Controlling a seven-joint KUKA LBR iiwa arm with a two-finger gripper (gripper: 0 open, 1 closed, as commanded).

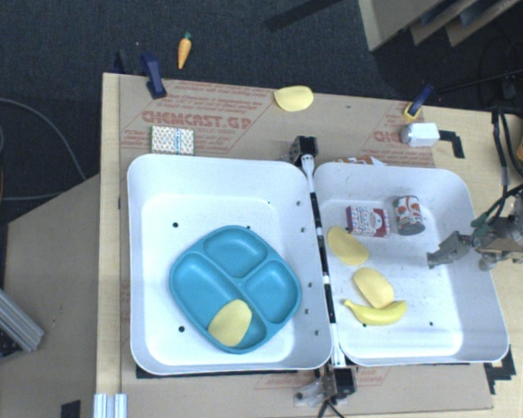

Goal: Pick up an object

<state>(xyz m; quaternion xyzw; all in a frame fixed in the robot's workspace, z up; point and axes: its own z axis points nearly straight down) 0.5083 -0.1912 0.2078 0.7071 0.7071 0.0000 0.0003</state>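
Your gripper (pixel 444 254) sits at the right bin's (pixel 466 343) right rim, mostly cut off; you cannot tell its fingers' state. The banana (pixel 376 312) lies mid-bin, open floor toward the rim.

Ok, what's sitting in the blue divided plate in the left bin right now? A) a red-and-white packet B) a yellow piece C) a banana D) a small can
B: a yellow piece lies in the near compartment of the blue divided plate; the can, banana and red-and-white packet are all in the right bin.
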